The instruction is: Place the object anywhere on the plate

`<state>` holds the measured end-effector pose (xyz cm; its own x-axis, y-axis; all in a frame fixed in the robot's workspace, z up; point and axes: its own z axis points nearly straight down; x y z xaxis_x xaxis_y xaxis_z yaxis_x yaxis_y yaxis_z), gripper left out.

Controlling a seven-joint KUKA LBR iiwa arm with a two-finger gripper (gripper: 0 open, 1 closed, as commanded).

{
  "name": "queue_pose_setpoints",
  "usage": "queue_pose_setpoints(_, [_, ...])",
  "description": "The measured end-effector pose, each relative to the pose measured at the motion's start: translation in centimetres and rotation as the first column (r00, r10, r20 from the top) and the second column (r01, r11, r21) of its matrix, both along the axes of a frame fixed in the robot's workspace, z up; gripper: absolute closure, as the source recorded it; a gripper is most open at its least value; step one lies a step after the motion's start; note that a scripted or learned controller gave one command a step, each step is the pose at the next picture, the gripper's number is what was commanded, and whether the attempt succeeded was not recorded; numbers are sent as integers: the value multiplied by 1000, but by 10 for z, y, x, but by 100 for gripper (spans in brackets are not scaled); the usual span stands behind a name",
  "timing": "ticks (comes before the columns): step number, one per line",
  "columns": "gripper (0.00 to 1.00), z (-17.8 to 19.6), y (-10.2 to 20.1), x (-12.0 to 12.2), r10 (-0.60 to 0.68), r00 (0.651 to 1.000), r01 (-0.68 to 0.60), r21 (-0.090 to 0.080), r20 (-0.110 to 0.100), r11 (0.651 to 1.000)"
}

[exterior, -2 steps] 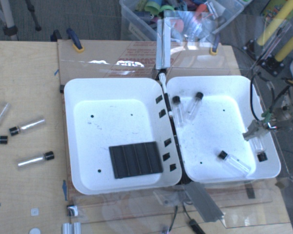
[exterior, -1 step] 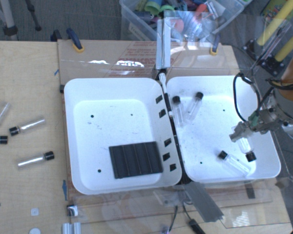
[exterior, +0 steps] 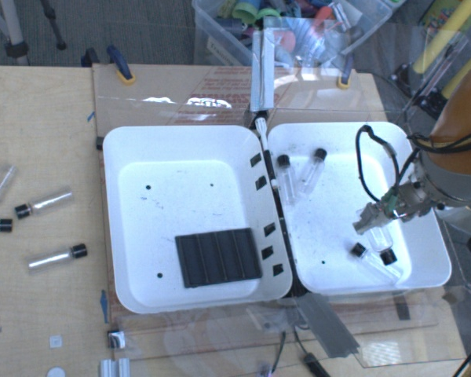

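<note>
Camera view from above gives us two white bins side by side on the bench. We see the left bin (exterior: 125,210) holding a black ribbed plate (exterior: 218,257), which lies flat near its near-right corner. In the right bin (exterior: 432,246) we count four clear vials with black caps. Two of them lie at the far left of that bin: one vial (exterior: 284,175) close to the wall shared with the left bin, and a second vial (exterior: 313,169) just beside it, tilted. The other two vials (exterior: 374,254) lie close together near the near-right part of the bin, well apart from the plate.

We find the arm (exterior: 455,144) reaching in from the right, with a black cable (exterior: 369,163) looping off its wrist. Its gripper (exterior: 374,220) sits low over the right bin, just above the near pair of vials. Whether its fingers are apart or together we cannot tell, and we cannot make out anything between them.

On the bench to the left of the bins we see more loose vials (exterior: 43,203) scattered about. Beyond the far edge stands a clear tub (exterior: 298,14) of coloured toys.
</note>
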<state>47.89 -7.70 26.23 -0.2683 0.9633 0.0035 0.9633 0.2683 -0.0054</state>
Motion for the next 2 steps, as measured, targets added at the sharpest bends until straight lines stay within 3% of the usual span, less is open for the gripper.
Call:
queue_pose_setpoints(1, [100,9,19,108,103,995,-103,-2,7,995])
queue_pose_setpoints(2, [100,-45,30,71,301,953,-301,1,2,953])
